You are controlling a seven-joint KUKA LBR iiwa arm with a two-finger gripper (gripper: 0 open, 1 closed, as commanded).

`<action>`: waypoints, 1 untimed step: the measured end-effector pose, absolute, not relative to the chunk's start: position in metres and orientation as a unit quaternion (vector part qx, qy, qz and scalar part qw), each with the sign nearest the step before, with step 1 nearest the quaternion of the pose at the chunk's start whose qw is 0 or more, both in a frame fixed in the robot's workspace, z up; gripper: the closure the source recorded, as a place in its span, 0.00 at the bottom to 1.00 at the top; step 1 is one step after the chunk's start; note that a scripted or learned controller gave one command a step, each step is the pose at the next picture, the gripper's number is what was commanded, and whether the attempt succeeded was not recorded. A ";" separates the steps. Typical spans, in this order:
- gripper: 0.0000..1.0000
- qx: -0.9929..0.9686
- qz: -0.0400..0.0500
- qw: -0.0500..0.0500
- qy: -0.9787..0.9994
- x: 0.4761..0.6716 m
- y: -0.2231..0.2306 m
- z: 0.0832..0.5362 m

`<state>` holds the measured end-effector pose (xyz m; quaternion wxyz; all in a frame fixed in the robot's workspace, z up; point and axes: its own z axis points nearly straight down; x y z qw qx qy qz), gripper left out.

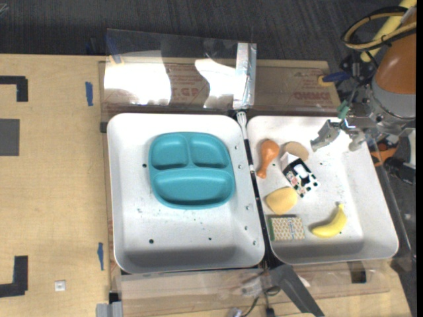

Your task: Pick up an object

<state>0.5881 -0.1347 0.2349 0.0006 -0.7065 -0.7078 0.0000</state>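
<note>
The right bin (pixel 370 197) holds several small items. An orange drumstick (pixel 266 156) lies at its left wall, with a tan and white piece (pixel 297 150) beside it. A black-and-white toy (pixel 301 177) sits in the middle, above a yellow rounded lump (pixel 282 200). A banana (pixel 330 223) and a patterned square pad (pixel 287 228) lie near the front edge. My gripper (pixel 340 137) hangs over the bin's back right part, open, with nothing between its fingers. It stands right of the tan piece and apart from every item.
The left bin (pixel 132 223) carries a teal divided plate (pixel 192 168). A clear plastic sheet with tape (pixel 198 78) stands behind the bins. Cables and the arm's orange band (pixel 396 71) crowd the back right corner.
</note>
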 end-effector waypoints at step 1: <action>0.00 -0.676 0.001 0.003 -0.736 0.588 -0.092 0.130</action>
